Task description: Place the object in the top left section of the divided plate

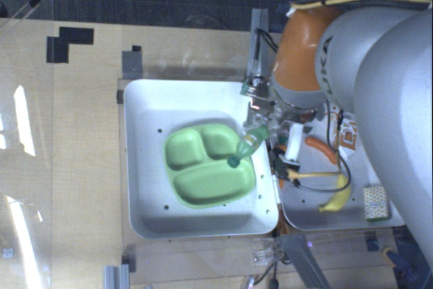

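At centre frame the gripper [259, 126] hangs over the right edge of the left bin [145, 213], its fingers closed on a small green bottle [245, 146]. The bottle tilts down to the left, its darker cap end over the right rim of the green divided plate [203, 179]. In the right bin [304, 216] lie a banana [336, 199], a carrot [321, 147] and a sponge [375, 202].

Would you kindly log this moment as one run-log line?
gripper: over plate's right edge | green bottle: at jaws, tilted | divided plate: left bin | banana: right bin
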Controlling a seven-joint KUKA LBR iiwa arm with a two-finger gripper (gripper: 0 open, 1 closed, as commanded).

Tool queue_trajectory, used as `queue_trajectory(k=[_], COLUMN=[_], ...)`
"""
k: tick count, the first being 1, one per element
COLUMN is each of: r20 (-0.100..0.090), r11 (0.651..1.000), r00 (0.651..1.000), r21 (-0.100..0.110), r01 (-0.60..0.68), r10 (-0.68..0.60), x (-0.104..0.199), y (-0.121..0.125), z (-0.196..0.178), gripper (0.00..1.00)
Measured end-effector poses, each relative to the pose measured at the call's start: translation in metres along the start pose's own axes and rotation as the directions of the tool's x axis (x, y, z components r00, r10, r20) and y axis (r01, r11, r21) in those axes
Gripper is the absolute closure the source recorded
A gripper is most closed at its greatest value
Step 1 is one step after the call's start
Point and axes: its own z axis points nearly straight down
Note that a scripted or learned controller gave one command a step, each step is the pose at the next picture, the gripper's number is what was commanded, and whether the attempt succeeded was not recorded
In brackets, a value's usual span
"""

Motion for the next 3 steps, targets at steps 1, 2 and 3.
queue_trajectory(k=[1,2,3], r20=[-0.001,0.001,-0.001], r11=[0.982,0.986,0.996], r00=[0.982,0.986,0.996], r21=[-0.004,0.001,-0.002], r01=[-0.188,-0.17,-0.093], r10=[0.188,0.17,0.093], x=[-0.005,0.008,0.042], y=[0.057,-0.016,0.03], z=[-0.124,-0.04,-0.067], gripper=[1.0,1.0,1.0])
